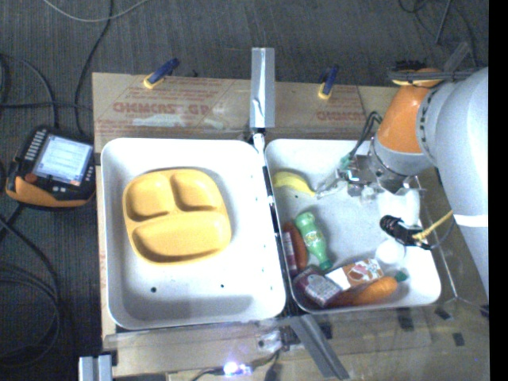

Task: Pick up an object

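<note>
In the right bin (349, 151) my gripper (338, 180) hangs low over the upper part, just right of a yellow banana (291, 183) that lies at the bin's upper left. I see nothing held in it. Below the banana a green bottle (314, 241) lies at a slant beside a thin red stick-shaped thing (290, 249). Along the front wall are a dark red packet (317, 287), a white and red box (362, 272) and an orange carrot (371, 290).
A yellow divided tray (178, 213) sits in the left bin (119, 292). The grey and orange arm (413, 129) covers the right bin's upper right corner. A white rounded thing (390, 252) lies near its right wall.
</note>
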Controlling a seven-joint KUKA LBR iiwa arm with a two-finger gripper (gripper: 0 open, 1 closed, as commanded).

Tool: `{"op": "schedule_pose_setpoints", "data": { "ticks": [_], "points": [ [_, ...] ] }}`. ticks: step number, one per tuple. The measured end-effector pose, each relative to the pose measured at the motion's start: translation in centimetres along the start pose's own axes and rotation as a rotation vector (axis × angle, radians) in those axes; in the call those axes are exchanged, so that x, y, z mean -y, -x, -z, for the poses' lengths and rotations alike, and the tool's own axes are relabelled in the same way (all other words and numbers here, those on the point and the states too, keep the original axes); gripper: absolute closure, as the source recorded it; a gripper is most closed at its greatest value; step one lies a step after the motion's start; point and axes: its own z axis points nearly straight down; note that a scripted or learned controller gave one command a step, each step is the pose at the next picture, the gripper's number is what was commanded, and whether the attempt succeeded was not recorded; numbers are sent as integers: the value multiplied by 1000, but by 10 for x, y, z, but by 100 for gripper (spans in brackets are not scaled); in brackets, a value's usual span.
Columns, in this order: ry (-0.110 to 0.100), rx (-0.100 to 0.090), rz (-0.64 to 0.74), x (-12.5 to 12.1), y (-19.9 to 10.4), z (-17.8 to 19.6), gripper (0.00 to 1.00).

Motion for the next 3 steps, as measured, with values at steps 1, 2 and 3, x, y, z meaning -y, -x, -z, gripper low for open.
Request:
{"op": "schedule_pose_setpoints", "data": {
  "ticks": [1, 2, 3],
  "points": [
    [3, 1, -87, 39, -44, 1, 0],
    [11, -2, 94, 96, -57, 3, 0],
    [10, -4, 94, 95, -57, 11, 100]
  ]
}}
